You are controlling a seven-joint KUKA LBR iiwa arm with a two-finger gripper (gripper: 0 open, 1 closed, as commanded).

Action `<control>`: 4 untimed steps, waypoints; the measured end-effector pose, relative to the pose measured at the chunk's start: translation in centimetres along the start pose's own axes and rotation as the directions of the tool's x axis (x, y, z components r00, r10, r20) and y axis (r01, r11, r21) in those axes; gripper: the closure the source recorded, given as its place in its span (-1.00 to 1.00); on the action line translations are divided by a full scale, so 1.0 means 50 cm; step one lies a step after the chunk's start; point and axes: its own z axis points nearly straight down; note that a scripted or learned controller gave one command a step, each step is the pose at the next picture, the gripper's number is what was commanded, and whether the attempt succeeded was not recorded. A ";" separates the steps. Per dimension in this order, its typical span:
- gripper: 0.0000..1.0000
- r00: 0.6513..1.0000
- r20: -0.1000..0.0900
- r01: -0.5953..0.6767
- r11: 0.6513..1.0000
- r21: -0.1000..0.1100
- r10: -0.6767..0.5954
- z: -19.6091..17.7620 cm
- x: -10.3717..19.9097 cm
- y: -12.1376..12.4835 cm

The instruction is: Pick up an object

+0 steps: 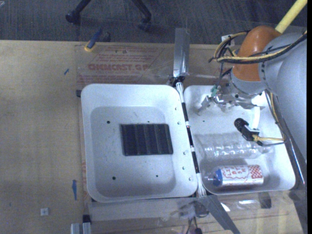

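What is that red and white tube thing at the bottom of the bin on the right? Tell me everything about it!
The red and white tube is a fat little cylinder lying on its side in the right bin, near the bin's front edge. Its wrapper is white with red writing in the middle, a red and white checked patch at its right end, and a blue-grey cap at its left end. A clear plastic bottle lies just behind it, very close; whether they touch is unclear. The claw is far off, near the bin's back.

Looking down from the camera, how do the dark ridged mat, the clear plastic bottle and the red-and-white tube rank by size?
Largest to smallest, as they look in the camera view:
1. Dark ridged mat, in the left bin.
2. Clear plastic bottle and red-and-white tube, in the right bin: they look about alike in length, and the bottle's see-through outline is too faint to rank them.
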 end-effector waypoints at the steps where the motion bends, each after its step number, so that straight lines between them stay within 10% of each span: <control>1: -1.00 0.990 0.001 -0.141 0.990 0.002 0.141 -0.105 -0.107 -0.055; 2: -1.00 0.995 -0.002 -0.104 0.995 0.006 0.104 -0.135 -0.154 -0.269; 4: -1.00 1.000 0.001 0.032 1.000 -0.002 -0.032 -0.001 -0.125 -0.120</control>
